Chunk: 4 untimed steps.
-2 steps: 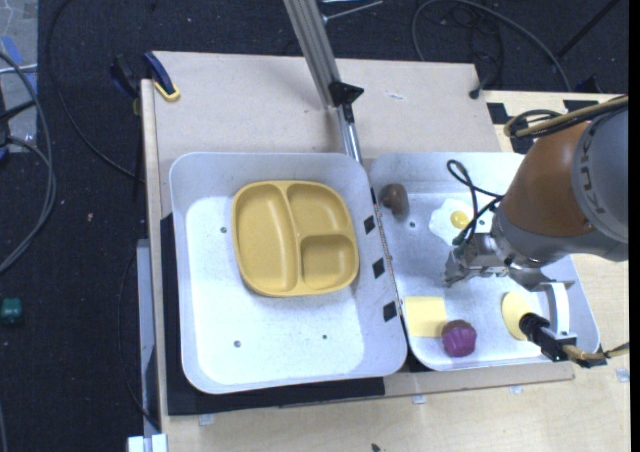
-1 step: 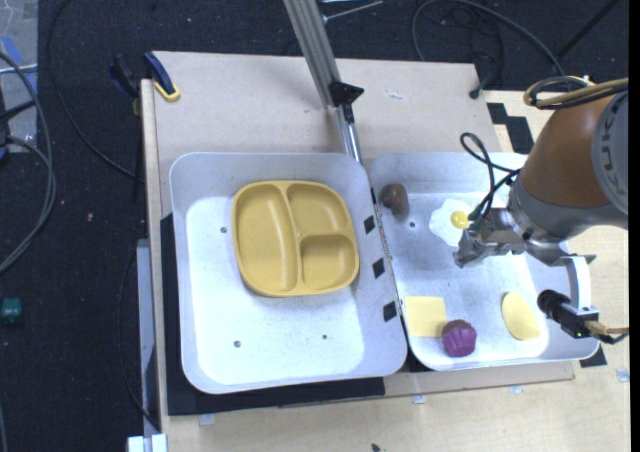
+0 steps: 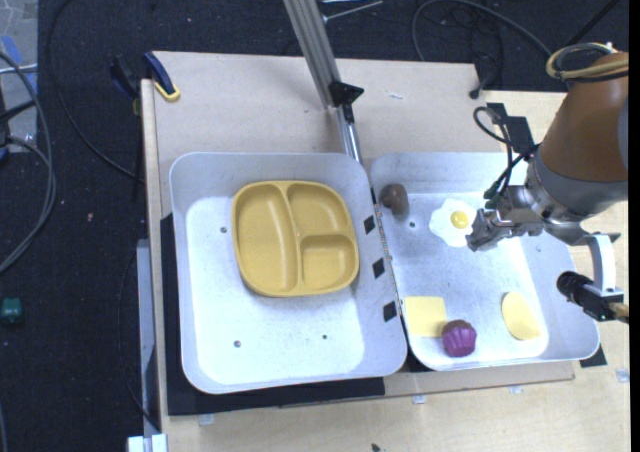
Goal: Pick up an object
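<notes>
From my remote seat I saw a wooden bench (image 3: 250, 100) under a slanted metal pole (image 3: 305, 20). A blue-and-yellow clamp (image 3: 160, 75) gripped its back-left corner, and black cables (image 3: 70, 90) trailed over the dark floor (image 3: 80, 340) alongside.

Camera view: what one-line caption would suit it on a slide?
Robot gripper poised beside a toy fried egg in the right bin; a yellow divided plate sits in the left bin.

No readable text, labels, brand names, numbers or signs appear anywhere. The bins (image 3: 200, 240), the yellow tray (image 3: 295, 237), the toy foods, the arm (image 3: 590, 140) and the surface (image 3: 250, 100) all carry plain, unmarked faces.
</notes>
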Motion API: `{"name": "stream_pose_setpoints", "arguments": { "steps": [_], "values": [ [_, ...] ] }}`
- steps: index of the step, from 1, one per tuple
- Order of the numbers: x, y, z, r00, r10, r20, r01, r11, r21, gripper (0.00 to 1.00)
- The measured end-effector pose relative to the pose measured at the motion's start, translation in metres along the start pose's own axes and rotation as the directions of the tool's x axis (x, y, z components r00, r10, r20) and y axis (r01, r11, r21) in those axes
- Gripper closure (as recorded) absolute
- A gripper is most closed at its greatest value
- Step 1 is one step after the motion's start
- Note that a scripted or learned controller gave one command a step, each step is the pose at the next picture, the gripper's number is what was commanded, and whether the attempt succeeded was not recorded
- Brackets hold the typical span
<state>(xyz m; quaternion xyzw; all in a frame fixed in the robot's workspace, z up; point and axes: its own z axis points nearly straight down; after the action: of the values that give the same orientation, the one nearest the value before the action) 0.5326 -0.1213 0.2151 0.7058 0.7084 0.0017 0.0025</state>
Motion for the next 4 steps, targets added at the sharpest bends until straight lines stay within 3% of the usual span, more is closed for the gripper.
{"name": "stream_pose_setpoints", "arguments": {
  "steps": [1, 4],
  "values": [
    [0.000, 0.001, -0.006, 1.000, 0.001, -0.001, -0.001, 1.000, 0.004, 1.00],
    [0.140, 0.019, -0.024, 1.000, -0.004, -0.002, 0.004, 1.000, 0.005, 1.00]
  ]
}}
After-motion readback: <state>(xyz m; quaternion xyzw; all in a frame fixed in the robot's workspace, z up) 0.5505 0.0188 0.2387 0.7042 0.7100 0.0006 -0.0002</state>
